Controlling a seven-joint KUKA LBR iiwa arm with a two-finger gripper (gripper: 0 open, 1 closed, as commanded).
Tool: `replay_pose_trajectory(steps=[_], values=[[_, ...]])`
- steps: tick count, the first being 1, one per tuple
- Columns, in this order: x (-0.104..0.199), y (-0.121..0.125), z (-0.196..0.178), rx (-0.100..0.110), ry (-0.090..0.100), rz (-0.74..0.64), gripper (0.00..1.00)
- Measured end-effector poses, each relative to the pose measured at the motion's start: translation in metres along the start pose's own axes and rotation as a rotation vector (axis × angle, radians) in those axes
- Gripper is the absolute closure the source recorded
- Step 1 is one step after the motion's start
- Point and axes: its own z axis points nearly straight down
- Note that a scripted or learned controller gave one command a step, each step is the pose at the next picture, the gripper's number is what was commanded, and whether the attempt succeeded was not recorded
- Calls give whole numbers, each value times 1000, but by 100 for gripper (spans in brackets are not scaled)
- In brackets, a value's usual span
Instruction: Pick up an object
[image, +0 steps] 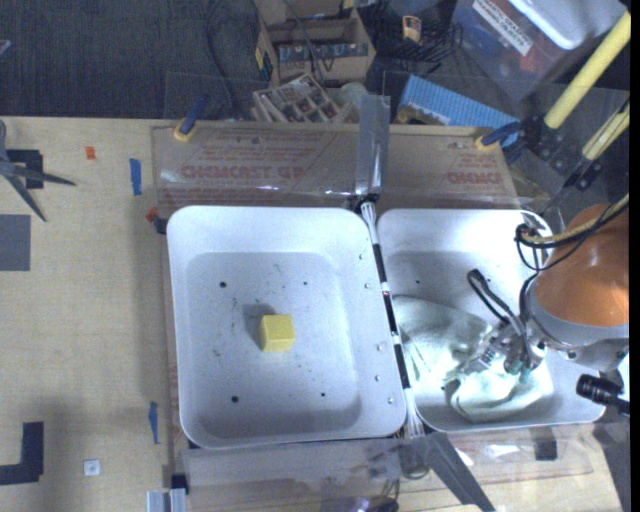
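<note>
the gripper (497, 362) sits low in the right bin (430, 240) over a crumpled clear bag (470, 385) — i cannot tell its finger state. slippery film may slide free; the yellow block (278, 332) lies in the left bin (200, 300) — well apart

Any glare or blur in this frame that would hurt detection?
Camera view: the right bin is washed out with a bluish cast, so the pale item under the hand blends into its floor; the hand itself looks soft. The left bin is evenly lit, and the yellow block is crisp with a short shadow to its left.
</note>
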Motion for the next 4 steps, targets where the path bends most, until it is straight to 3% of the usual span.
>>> replay_pose_trajectory(steps=[1,2,3,4], values=[[-14,74,-83,13,10,400,100],[-62,72,12,7,3,766,100],[-32,154,-81,20,6,1134,100],[-55,213,-80,22,2,1394,100]])
